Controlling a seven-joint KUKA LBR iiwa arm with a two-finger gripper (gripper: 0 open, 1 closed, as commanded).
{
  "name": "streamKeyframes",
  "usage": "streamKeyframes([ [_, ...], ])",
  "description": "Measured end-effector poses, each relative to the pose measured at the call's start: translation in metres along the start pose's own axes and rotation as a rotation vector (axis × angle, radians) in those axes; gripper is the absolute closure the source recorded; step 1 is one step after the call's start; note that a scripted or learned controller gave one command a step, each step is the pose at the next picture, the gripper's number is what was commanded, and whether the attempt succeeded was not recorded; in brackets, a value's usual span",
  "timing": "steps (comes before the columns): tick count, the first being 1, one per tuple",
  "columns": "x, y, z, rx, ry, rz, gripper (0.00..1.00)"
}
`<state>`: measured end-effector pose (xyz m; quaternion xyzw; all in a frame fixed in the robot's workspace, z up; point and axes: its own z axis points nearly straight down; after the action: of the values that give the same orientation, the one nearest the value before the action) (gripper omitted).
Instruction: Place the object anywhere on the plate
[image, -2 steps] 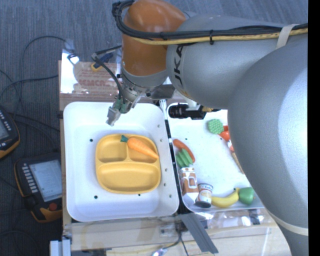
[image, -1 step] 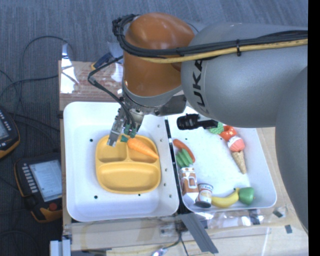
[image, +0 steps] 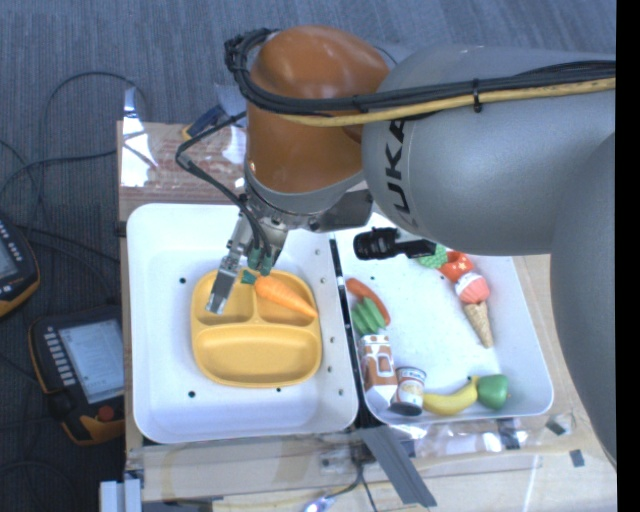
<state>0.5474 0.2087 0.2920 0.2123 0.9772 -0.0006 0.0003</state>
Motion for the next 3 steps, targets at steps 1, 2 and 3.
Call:
streamKeyframes([
  [1, -0.062, -0.034, -0.192, 0.001, -0.002, 0.320, 0.00],
  [2, -0.063, -0.033, -0.202, 0.001, -0.006, 0.320, 1.00],
  [3, 0.003, -0.021, -0.069, 0.001, 0.001, 0.291, 1.00],
])
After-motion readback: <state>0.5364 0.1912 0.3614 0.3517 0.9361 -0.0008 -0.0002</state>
